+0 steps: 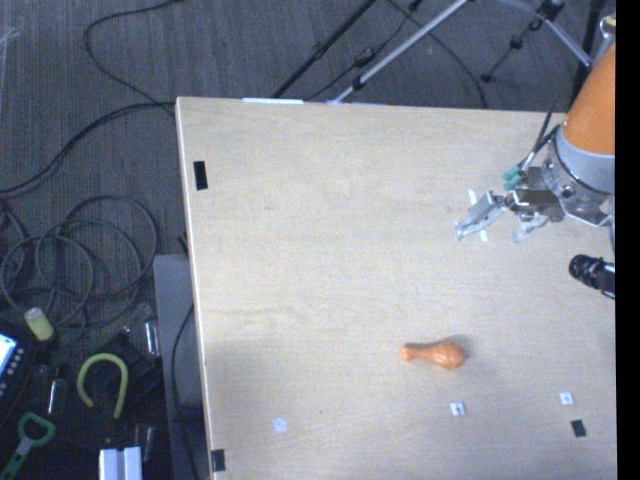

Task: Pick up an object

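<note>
Seen from above at a slant: a two-finger gripper (492,222) at the right of a pale wooden bench top (320,228), fingers spread apart and holding nothing. Lay nearer the viewer and slightly left of the gripper, well apart from it: a small orange drumstick-shaped toy (436,354), long axis running left to right, bulbous end to the right, narrow end left

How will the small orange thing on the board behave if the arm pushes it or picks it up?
The orange thing has a round bulb and a thin neck, so it may roll or pivot when pushed. It looks small, probably light. The narrow neck could slip from the pincer; the bulb seems safer.
</note>
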`<state>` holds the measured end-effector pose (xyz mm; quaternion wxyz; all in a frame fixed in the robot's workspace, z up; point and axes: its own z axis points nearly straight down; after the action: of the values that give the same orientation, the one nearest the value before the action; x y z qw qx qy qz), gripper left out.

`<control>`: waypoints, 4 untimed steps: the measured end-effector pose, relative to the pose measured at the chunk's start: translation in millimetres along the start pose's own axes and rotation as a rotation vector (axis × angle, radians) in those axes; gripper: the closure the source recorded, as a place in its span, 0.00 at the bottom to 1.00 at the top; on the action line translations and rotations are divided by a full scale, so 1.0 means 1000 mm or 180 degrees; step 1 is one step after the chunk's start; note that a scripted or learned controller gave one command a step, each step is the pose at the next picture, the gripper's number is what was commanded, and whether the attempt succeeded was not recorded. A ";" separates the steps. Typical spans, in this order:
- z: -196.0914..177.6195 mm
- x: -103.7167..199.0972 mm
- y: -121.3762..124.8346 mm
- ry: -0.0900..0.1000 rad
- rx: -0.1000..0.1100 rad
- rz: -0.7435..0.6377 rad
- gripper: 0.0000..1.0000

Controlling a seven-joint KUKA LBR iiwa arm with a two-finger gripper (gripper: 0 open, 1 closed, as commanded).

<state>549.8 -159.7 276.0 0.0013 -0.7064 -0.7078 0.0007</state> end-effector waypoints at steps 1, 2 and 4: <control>-0.022 -0.046 0.018 -0.0005 -0.0006 0.0232 0.00; 0.003 -0.047 0.092 -0.0005 0.0003 0.0427 0.00; 0.193 -0.042 0.119 -0.0010 0.0000 0.0170 0.00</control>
<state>668.1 -201.7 83.1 0.0002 -0.7250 -0.6887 0.0019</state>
